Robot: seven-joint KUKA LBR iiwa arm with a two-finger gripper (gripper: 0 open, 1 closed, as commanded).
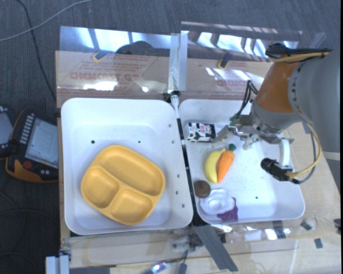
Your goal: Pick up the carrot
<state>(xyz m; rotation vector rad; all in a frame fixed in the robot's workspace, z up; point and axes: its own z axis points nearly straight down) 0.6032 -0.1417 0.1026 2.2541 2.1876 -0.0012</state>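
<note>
Roughly placed: the pincer hangs over the right bin, just above the carrot's green top, presumably lined up for a descent; whether it is spread or pressed together I cannot tell (wrist hides it). Carrot lies just below-left of it, touching a banana on its far side, which crowds a grasp. Black-and-white carton sits left of the pincer; brown ball and purple piece further below. Yellow divided plate well apart, left bin.

Orange carrot with green top, lying tilted in right bin, touching yellow banana's side
</note>
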